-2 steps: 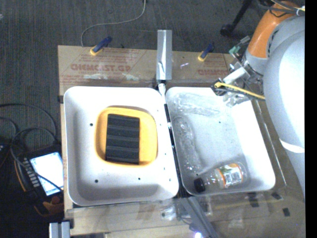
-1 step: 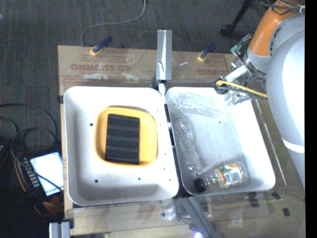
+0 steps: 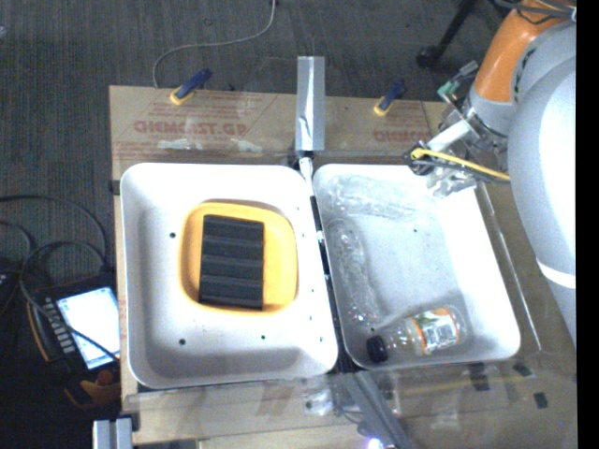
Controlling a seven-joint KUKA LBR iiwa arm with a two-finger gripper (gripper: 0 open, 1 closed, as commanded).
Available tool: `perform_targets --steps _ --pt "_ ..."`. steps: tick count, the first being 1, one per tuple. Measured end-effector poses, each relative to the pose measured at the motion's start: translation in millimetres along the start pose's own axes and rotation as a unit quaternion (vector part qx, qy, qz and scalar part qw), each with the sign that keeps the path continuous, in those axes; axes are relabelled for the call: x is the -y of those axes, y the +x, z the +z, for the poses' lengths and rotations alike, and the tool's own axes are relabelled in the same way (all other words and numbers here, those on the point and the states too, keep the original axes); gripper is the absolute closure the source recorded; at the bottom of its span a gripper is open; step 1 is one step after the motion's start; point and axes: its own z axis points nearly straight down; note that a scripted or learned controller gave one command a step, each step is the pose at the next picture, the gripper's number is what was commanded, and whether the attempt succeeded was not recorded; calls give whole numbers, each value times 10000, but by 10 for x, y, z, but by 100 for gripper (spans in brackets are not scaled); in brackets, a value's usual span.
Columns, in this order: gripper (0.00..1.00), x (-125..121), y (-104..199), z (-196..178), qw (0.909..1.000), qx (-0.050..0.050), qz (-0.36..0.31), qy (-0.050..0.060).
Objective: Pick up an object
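At the far left, on the dark carpeted floor, lies a small device with a lit screen (image 3: 89,325) amid black cables. Next comes the left bin (image 3: 150,213) — a shallow white plastic tray with rounded corners. In it sits one squarish yellow sponge (image 3: 240,255), soft-edged, with a black ribbed pad covering most of its top. Beyond the bins runs a brown board (image 3: 206,129) printed with faded red letters, held by two blue-and-yellow clamps (image 3: 190,85), one on each side of a grey metal post (image 3: 309,101) that stands between the bins at the far edge.

The right bin (image 3: 501,316) is the same white tray. Along its left side and far end lie crumpled clear plastic bottles (image 3: 348,260) — hard to count, as they are see-through. At its near edge lies one clear bottle (image 3: 418,333) on its side, with a black cap to the left and an orange-and-white label.

Above the right bin's far right corner hangs the gripper (image 3: 440,162) on the grey arm with its orange band (image 3: 505,45); whether its fingers are apart or together cannot be told.
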Motion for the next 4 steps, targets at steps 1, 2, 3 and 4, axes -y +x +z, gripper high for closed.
perform_targets --steps 1,2,3,4 --pt "100 527 141 516 9929 -41 1188 36" --pt "100 -172 -264 1235 9920 -28 1261 60" --pt "100 181 -572 291 9922 -49 1247 26" --pt "100 454 -753 730 9995 -47 301 36"
